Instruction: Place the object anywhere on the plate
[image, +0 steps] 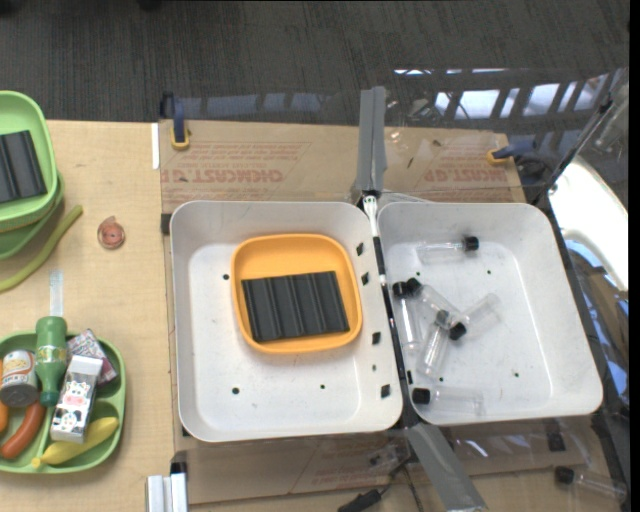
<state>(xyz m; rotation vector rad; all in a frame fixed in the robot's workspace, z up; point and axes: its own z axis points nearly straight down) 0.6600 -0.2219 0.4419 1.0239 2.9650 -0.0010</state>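
Note:
An orange plate (296, 254) lies in the left white bin (210, 390), with a dark ribbed rectangular insert (296, 307) lying on it. In the right white bin (560, 390) lie several clear plastic tubes with black caps: one near the back (446, 247), a cluster in the middle (440, 322), and one near the front edge (445, 398).
A cardboard sheet (270, 170) lies behind the bins. On the wooden bench to the left are a green tray of toy food (60, 410), a green plate stack (25, 175) and a small pink object (111, 234). A metal divider post (371, 140) stands between the bins.

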